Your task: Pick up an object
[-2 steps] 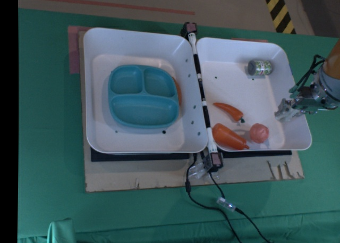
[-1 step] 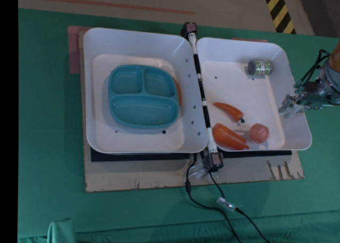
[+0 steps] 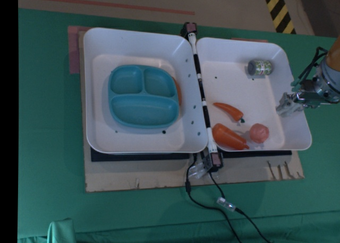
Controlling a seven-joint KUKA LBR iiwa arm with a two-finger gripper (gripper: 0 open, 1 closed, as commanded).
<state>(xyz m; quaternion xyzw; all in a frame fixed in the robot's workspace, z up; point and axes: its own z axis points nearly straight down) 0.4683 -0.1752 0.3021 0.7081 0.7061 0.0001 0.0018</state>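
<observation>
A teal divided plate (image 3: 143, 97) is seen in the left bin (image 3: 98, 42). In the right bin (image 3: 226, 48) are found a chilli (image 3: 229, 110), a carrot (image 3: 228, 137), a pink ball (image 3: 259, 132) and, far right, a small can (image 3: 260, 67). The gripper (image 3: 287, 106) is poised over that bin's right rim, nothing pinched; its spread cannot be told.

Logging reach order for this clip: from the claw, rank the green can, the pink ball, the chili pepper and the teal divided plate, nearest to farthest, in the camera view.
Measured from the claw at the right bin's right edge:
1. Pink ball, right bin's near side; the green can, far corner, is too close to call against it.
2. Chili pepper, middle of the right bin.
3. Teal divided plate, left bin.
</observation>
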